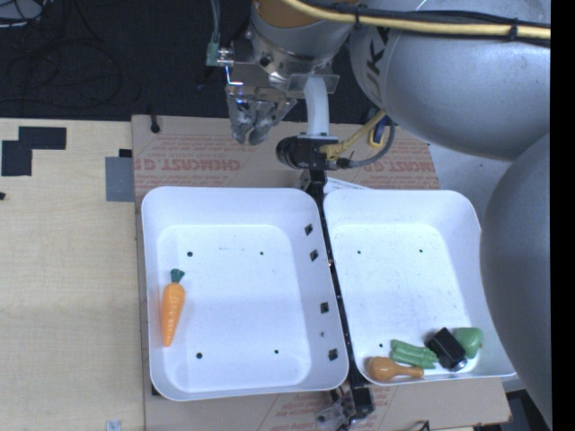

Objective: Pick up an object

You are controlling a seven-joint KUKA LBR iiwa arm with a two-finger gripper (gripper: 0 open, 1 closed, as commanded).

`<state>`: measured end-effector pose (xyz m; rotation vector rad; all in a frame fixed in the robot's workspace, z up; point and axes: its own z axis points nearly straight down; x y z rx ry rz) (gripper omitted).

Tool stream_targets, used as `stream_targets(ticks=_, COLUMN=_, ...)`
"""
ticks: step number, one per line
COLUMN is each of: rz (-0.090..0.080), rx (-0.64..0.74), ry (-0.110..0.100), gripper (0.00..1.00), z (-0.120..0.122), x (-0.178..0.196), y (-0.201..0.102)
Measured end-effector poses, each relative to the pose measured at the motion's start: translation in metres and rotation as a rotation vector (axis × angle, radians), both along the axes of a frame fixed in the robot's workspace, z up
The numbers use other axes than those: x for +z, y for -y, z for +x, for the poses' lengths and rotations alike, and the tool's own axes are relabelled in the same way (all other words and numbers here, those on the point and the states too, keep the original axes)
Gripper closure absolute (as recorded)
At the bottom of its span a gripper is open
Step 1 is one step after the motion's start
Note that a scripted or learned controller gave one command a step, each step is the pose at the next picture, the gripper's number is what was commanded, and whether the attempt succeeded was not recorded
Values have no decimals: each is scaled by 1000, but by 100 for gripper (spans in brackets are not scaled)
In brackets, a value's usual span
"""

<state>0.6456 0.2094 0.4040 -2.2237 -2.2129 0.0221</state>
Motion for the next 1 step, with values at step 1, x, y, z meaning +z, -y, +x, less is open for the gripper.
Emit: stream_targets(ticks=1, rz=10, rx=7, ry=20, gripper=100, z=-38, x=110, y=-2)
